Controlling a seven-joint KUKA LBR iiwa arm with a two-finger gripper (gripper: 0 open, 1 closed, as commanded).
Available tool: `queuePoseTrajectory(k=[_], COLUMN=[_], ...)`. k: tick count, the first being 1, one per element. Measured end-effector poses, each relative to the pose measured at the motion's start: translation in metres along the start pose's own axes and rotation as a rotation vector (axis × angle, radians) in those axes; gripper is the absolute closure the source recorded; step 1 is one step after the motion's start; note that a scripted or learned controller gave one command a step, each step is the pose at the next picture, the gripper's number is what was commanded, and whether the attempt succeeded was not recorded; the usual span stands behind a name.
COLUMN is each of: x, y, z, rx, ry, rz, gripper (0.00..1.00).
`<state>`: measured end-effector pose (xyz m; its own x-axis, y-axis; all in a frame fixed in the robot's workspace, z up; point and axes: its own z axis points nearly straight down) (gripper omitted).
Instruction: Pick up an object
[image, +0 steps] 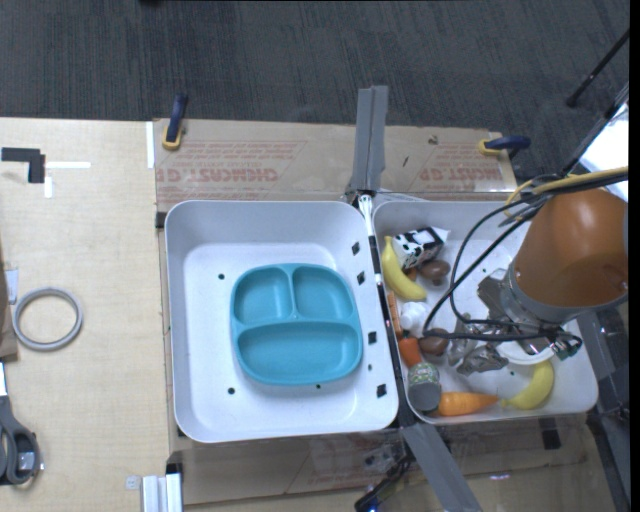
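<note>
The arm reaches down into the right bin (470, 215), its orange band (575, 248) covering much of that bin. My gripper (478, 350) is low among the toys near the bin's front. Close to it lie a brown piece (433, 345), a yellow banana (533, 388), an orange carrot (462, 403) and a grey-green round object (423, 378). Further back sit a second yellow banana (399, 275), a black-and-white toy (417, 243) and a brown lump (433, 268). Nothing is visibly between the fingers.
The left bin (190, 330) holds a blue divided plate (296, 324). A grey divider bar (370, 140) runs between the bins. A roll of tape (45, 318) and scissors (18, 452) lie on the bench at far left. Black cables (465, 265) loop from the arm over the right bin.
</note>
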<state>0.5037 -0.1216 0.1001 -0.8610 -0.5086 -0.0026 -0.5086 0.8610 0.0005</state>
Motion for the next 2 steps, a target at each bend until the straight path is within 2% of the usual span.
queuePoseTrajectory(k=[1, 2], x=[-0.047, -0.052], y=[0.028, 0.005], z=[-0.106, -0.031], rx=[0.002, -0.001], ry=[-0.003, 0.0], rz=[0.045, -0.26], gripper=[1.0, 1.0])
